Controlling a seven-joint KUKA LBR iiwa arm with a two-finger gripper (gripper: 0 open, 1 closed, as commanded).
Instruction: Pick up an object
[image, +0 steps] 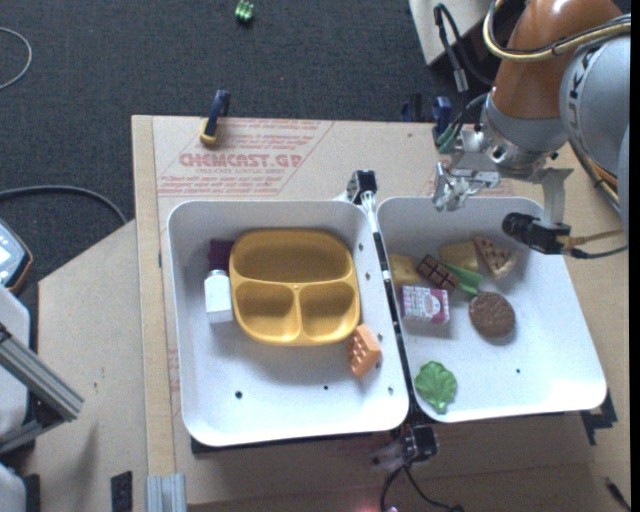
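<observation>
My gripper (453, 196) hangs over the far edge of the right bin (560, 370), open, with nothing between its fingers. Below and in front of it, the right bin holds several toy foods: a pizza wedge (493, 256), a chocolate bar (437, 272), a red-and-white packet (425, 304), a brown round patty (492, 315) and a green leaf (436, 385). The nearest items, the chocolate bar and a pale yellow piece (459, 254), lie a short way toward the front from the gripper.
The left bin (200, 400) holds a yellow divided plate (295, 285), a white bottle (218, 297), a dark purple item (220, 249) and an orange block (365, 350). A black clip (362, 185) sits where the bins meet. Cables and a black cylinder (530, 230) hang by the wrist.
</observation>
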